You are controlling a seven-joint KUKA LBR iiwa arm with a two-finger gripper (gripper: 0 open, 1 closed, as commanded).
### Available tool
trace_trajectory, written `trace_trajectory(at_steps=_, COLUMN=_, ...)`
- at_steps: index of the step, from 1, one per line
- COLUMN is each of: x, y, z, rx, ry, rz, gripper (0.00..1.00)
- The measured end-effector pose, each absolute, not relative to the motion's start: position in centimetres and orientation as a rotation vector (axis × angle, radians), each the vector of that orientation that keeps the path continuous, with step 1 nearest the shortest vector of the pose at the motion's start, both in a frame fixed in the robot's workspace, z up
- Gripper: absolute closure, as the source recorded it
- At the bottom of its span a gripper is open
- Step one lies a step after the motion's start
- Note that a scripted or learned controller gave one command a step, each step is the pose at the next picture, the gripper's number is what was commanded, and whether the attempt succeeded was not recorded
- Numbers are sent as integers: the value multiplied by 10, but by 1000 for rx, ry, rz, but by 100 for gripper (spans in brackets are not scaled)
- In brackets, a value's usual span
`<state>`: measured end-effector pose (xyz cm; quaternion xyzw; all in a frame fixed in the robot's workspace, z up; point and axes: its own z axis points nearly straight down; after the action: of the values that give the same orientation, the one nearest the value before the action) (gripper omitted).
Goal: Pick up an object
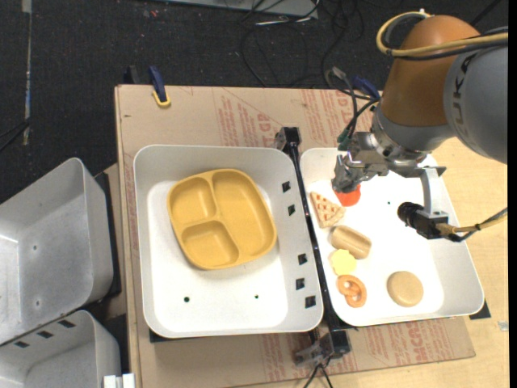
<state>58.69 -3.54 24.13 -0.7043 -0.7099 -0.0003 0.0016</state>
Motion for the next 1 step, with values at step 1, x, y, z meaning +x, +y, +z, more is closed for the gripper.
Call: trace_trajectory(at_steps=1, x=570, y=4, z=236, rx=-2212, ry=-2227, rz=2, gripper=100)
